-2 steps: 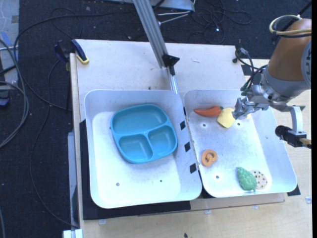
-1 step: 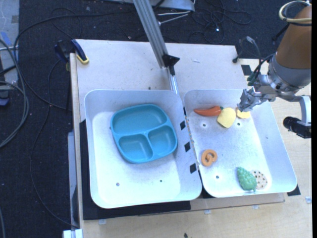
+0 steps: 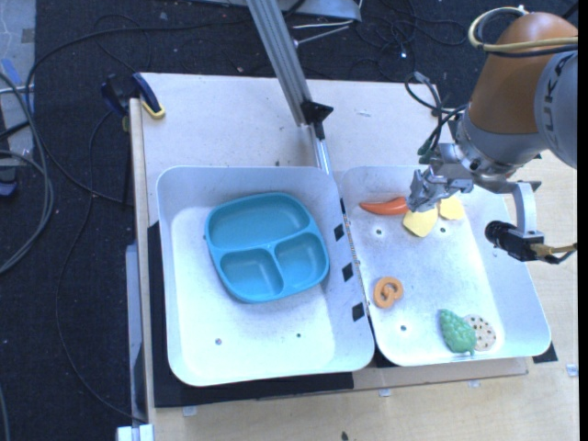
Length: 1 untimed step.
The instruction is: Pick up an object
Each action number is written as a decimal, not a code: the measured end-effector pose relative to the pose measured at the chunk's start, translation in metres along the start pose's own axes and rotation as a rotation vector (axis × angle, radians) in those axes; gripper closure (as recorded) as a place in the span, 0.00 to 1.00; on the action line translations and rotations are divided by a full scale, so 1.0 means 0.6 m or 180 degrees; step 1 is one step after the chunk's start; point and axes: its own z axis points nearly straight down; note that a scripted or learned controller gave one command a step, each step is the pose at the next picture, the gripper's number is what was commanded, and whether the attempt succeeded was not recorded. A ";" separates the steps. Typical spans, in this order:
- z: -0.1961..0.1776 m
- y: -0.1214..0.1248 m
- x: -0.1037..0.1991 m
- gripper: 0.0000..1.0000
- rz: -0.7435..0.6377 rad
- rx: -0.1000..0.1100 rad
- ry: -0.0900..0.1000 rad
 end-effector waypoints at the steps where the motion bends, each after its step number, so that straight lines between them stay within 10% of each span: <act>1: -0.006 -0.009 0.082 1.00 -0.0001 0.0001 0.0002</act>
